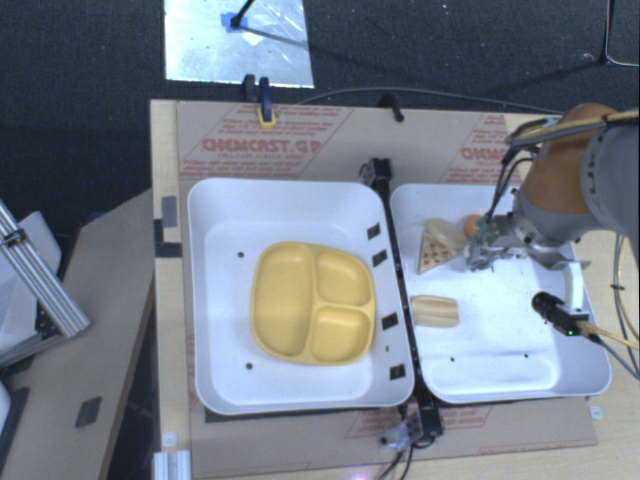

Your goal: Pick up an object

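Table (300, 133): brown board carrying two shallow white bins side by side, with a clamp at its far edge.
Left bin (225, 218): holds one yellow sectioned plate (312, 301), lying flat near the middle, three compartments, all bare.
Right bin (500, 363): holds the three loose things and the working end of the arm.
Arm (570, 183): reaches in from the right, orange band over the grey body, bent down over the far right part of the right bin.
Tool (481, 253): low over the bin floor, just right of the wedge and just below the orange piece; whether its fingers are apart or together I cannot tell, as they are too small and dark to read. Nothing is seen held between them.
Roll (434, 311): pale tan, lying flat near the left wall of the right bin, apart from the tool.
Wedge (436, 246): a slice-shaped piece, tan with a red chequered face, near the bin's far left; closest candidate for the pick.
Orange piece (473, 226): small, rounded, just beside the wedge's right corner, partly behind the tool.
Step in hand: by my reading, the descent onto a target, most likely the wedge or the orange piece.
Next move: calls for fingers straddling one thing alone, closing, then lifting straight up; the two neighbours sit close enough that a grasp could nudge either aside.
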{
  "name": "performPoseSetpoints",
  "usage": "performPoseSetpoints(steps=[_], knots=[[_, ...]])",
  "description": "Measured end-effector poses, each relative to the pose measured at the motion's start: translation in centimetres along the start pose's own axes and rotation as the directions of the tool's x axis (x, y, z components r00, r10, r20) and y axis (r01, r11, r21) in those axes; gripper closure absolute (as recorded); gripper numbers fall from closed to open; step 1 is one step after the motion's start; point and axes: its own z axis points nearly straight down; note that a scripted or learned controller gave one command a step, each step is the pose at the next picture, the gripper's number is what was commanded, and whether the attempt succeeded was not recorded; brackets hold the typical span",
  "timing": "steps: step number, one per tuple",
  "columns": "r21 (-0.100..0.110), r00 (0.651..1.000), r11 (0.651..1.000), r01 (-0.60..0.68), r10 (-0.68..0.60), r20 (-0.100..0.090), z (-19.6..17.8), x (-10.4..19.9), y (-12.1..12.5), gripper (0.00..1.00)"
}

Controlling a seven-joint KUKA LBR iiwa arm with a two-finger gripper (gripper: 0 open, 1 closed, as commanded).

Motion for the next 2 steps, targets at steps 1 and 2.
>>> performPoseSetpoints(steps=[1, 2], knots=[[-0.002, 1.0, 1.0, 0.002, -0.002, 0.001, -5.5, -0.4, 1.1, 1.0], [-0.003, 1.0, 1.0, -0.001, 0.001, 0.001, -10.9, -1.2, 0.6, 1.0]])
